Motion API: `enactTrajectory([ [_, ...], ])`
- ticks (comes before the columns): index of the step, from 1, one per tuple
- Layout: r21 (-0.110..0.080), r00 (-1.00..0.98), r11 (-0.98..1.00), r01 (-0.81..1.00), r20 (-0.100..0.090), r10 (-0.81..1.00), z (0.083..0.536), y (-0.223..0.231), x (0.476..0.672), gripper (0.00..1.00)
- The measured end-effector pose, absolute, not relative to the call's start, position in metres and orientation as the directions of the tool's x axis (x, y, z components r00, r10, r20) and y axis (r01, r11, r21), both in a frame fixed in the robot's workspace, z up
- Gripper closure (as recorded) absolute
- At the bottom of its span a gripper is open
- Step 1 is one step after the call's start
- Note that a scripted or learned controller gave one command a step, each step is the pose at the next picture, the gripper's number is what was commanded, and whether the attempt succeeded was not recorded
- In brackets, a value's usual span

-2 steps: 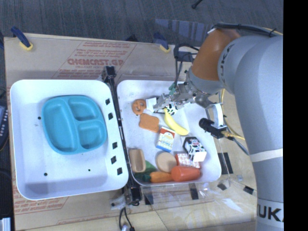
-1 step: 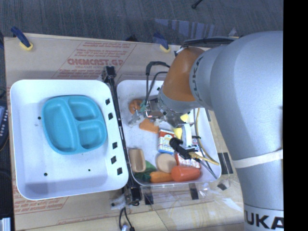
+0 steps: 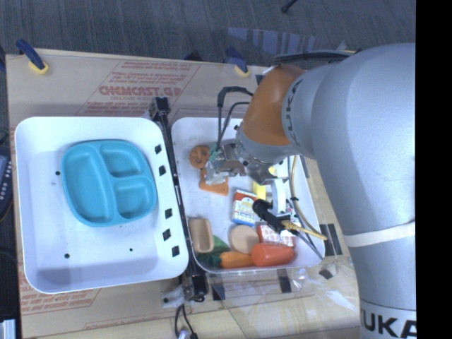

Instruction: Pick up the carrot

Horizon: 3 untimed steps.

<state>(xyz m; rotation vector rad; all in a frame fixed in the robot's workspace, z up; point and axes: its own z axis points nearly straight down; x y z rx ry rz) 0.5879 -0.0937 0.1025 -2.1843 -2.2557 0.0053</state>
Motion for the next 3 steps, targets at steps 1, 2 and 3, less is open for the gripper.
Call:
enactTrajectory([
  [1,-0.004,-0.033,0.033,0.999,-0.002,0.999,0.1023,-0.094,0.5877,0.0],
  [2,-0.005,-0.037,0.037,0.999,-0.002,0.999,0.1121,-0.094,0.5882,1.0],
  [3,-0.006,-0.039,0.039,0.999,-0.003,0.999,0.1119,-0.0939,0.5881,0.0],
])
